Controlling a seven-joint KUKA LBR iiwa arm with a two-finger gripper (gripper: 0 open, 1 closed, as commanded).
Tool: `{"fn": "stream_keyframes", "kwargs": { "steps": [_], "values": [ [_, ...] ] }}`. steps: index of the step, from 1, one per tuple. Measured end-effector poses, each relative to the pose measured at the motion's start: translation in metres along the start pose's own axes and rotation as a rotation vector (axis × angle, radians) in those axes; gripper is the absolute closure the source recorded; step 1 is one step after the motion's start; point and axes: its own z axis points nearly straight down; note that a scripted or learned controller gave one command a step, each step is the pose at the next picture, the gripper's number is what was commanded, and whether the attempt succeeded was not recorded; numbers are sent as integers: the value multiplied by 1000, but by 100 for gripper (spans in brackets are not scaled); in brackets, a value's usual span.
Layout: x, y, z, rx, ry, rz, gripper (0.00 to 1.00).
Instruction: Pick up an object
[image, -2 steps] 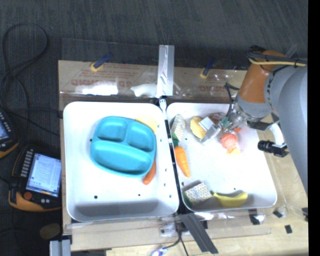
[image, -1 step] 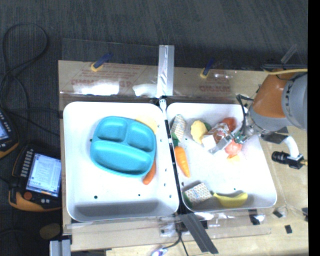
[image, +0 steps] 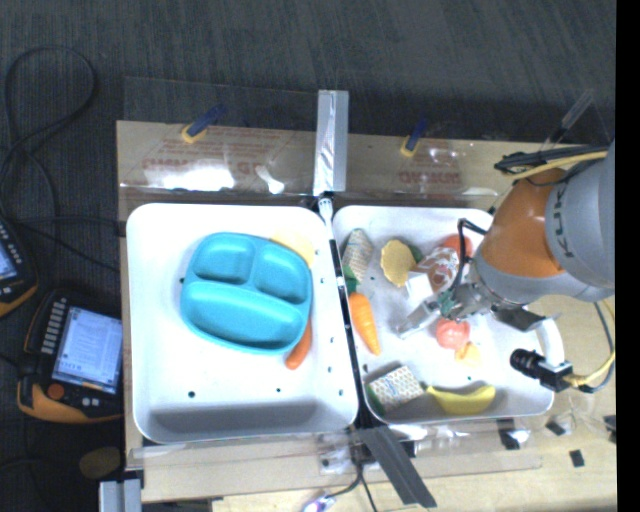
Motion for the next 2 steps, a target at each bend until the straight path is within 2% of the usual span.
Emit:
{"fn": "stream_keyframes", "kwargs": {
  "steps": [1, 2],
  "values": [
    [-2, -57, -1, -6, -1, 254, 0],
    [-3, -56, -10, -4, -1, 252, 100]
  ]
}}
